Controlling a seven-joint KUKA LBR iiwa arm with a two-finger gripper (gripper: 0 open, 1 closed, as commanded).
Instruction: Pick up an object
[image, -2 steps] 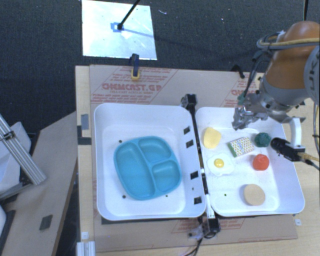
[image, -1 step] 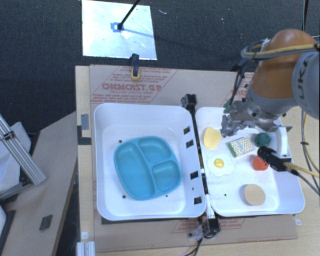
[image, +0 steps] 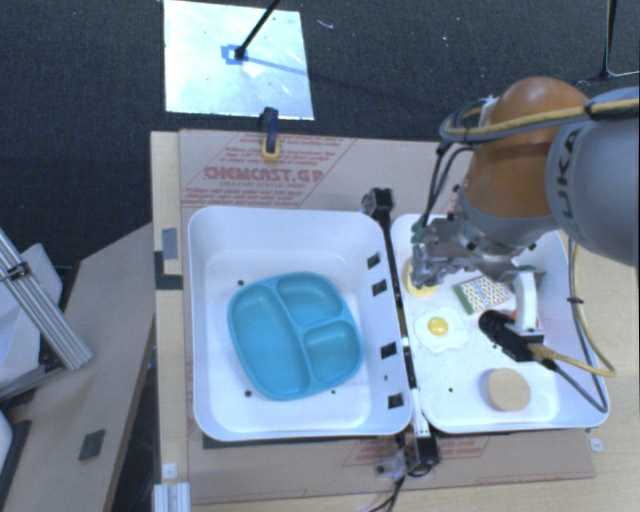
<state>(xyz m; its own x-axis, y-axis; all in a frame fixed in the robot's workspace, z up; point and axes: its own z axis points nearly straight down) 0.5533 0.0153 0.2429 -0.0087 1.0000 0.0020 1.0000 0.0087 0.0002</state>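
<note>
Reaching into the right bin (image: 575, 400), the gripper (image: 424, 268) hangs low over a yellow object (image: 421, 289) by the bin's left wall; whether it is wide or narrow cannot be told. Just below that object lies a fried egg toy (image: 439, 329), with a patterned packet (image: 483, 293) beside it and a round tan piece (image: 507, 389) further toward the bin's front.
</note>
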